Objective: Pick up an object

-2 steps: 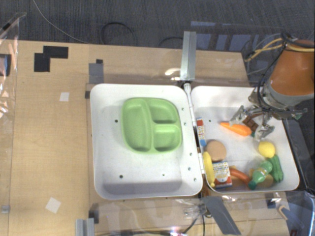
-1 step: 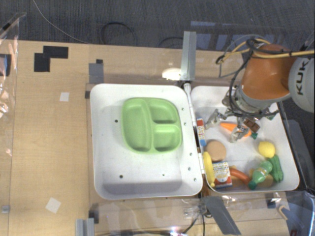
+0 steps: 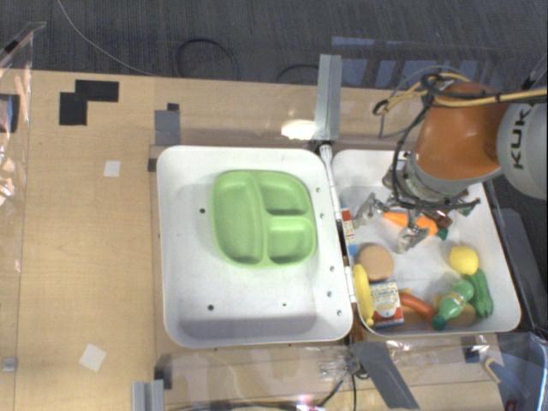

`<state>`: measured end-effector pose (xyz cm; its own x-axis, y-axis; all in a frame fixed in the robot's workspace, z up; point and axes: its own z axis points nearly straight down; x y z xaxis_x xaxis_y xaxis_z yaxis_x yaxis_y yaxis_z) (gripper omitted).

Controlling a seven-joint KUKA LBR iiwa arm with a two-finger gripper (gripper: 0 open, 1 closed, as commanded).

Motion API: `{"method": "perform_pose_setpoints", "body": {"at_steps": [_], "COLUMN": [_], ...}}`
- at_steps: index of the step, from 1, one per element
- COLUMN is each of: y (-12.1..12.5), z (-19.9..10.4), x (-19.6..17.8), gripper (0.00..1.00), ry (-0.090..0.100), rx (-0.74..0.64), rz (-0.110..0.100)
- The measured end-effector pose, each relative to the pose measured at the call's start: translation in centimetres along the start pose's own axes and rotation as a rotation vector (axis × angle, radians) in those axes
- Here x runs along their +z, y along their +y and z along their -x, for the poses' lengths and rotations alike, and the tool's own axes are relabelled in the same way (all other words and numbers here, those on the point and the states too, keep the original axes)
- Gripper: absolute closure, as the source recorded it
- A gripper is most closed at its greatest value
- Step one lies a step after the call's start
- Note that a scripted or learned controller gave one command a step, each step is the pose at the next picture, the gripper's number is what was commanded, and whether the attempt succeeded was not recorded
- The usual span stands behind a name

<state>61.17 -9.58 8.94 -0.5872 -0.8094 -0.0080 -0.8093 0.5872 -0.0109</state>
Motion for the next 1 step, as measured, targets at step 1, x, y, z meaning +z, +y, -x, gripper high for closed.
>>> {"method": "perform_pose_setpoints", "body": {"at_steps": [1], "y": [0.07], "z": [0.04], "x": [-0.01], "gripper": [0.00], "ry": [0.000], "rx": [-0.015], "rz": [0.000]}}
